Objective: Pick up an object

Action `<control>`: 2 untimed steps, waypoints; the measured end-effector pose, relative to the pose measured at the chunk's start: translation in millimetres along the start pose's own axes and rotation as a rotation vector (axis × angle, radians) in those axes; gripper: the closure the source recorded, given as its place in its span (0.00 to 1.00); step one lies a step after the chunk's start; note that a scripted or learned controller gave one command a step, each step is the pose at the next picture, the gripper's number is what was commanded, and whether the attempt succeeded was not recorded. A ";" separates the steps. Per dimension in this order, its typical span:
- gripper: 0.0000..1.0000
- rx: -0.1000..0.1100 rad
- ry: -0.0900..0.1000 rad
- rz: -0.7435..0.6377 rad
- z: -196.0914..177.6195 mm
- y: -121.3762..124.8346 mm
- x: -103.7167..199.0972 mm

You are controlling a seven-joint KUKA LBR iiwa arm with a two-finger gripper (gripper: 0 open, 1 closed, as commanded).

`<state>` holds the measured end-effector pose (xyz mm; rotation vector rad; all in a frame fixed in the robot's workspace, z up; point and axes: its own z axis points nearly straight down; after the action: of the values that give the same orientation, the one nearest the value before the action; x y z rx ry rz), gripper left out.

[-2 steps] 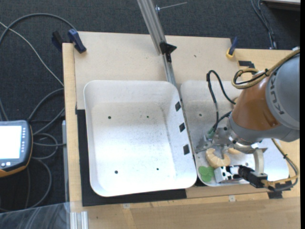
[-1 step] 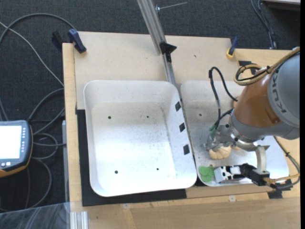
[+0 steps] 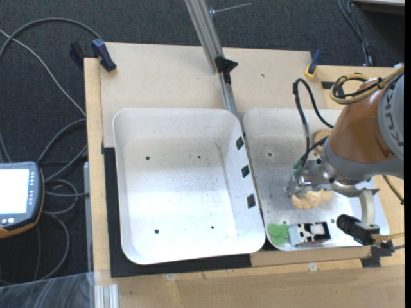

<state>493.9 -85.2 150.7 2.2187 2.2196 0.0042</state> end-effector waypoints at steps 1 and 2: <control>1.00 -0.002 0.000 -0.001 -50.6 -8.1 1.7; 1.00 0.000 0.000 -0.001 -79.6 -6.6 1.8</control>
<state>487.0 -83.3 230.2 2.2170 2.2207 0.0047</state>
